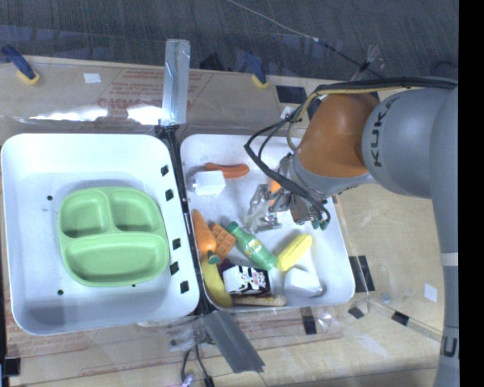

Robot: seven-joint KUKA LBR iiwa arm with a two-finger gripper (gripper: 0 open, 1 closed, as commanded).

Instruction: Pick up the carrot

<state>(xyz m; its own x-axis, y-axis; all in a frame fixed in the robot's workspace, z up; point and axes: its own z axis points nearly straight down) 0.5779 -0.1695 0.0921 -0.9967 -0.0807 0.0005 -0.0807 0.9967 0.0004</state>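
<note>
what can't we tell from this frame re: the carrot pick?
- Tool, camera view: small and lost among cables; its state can't be read.
- Carrot, camera view: lower end tucked under the banana and neighbouring toys, and it lies against the right bin's wall, so its full length is unclear.
- Black-and-white packet: print too small to read.
- Arm: cut off by the frame's right side.

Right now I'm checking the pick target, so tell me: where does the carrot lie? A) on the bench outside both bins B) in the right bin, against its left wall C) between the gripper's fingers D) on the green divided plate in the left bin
B: the carrot lies in the right bin along its left wall, apart from the gripper, which sits to the carrot's right in this view.
</note>
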